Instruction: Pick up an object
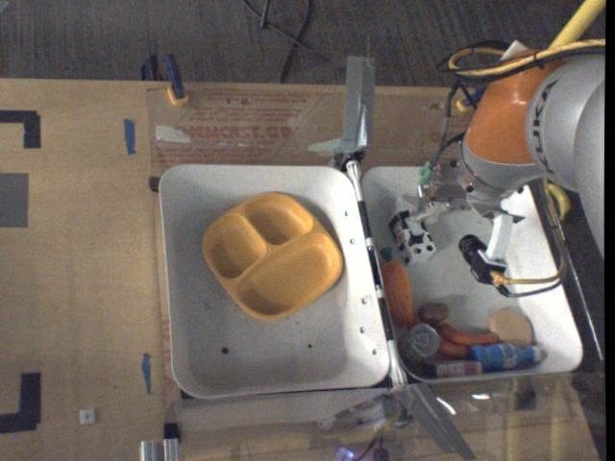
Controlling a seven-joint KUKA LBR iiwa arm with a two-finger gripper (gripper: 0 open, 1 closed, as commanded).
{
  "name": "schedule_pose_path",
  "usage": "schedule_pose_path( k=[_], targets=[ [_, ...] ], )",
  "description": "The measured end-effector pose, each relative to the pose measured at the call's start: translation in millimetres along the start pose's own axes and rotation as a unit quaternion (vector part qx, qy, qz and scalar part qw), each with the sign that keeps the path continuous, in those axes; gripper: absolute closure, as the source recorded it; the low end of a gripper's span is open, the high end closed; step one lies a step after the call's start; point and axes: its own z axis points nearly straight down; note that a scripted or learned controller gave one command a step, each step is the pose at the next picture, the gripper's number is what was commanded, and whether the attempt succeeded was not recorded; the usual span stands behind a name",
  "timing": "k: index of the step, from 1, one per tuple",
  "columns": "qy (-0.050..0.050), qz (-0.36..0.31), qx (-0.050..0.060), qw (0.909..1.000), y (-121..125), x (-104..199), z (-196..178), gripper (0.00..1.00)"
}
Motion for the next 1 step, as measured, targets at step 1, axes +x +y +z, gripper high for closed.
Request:
schedule_pose_path(
  k=[1],
  targets=[
    [-0.001,0.001,0.0,1.0,-0.4,-1.1,0.3,0.0]
  ],
)
